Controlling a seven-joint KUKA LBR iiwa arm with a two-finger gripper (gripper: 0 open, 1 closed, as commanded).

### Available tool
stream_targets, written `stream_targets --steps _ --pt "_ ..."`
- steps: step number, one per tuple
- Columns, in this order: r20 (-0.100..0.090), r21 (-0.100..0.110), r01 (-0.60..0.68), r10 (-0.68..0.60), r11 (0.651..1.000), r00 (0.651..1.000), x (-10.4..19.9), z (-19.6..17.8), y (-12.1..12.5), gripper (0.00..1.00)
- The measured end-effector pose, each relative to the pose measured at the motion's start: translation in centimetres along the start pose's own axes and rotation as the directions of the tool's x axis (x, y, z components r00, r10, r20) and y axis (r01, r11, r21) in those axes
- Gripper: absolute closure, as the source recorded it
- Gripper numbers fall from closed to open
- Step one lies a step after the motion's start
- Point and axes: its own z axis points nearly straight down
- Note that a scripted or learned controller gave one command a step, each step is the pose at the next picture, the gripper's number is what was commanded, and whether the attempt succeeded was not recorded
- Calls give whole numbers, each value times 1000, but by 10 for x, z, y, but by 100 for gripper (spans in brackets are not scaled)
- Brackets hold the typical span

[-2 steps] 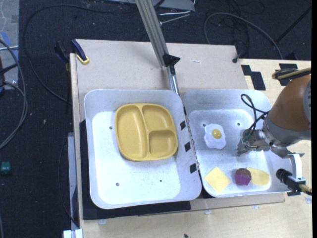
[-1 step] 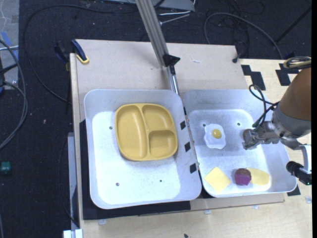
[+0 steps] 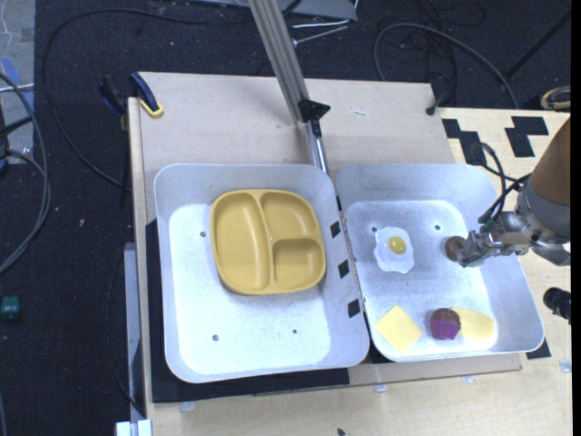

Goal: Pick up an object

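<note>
In the camera view, the gripper (image 3: 458, 249) hangs low over the right bin (image 3: 472, 184), near its right wall, about halfway between the far and near edges. Whether it is open or closed I cannot tell, and nothing is visible in its grasp. The fried egg toy (image 3: 395, 250) lies in the middle of this bin, to the left of the gripper. A yellow slice (image 3: 399, 327), a purple piece (image 3: 444, 323) and a pale yellow piece (image 3: 478, 323) lie along the near edge. The left bin (image 3: 182, 271) carries a yellow divided plate (image 3: 268, 242). I judge the picking is not yet done: no object is lifted.
</note>
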Motion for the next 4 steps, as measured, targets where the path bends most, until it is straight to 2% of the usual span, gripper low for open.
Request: stream_targets --steps 1,3,4 --pt "2 -4 2 -2 1000 1000 0 -53 1 100" --pt "-2 1 6 -6 1000 1000 99 -43 30 100" --pt "-1 0 6 -6 1000 1000 151 -32 54 100"
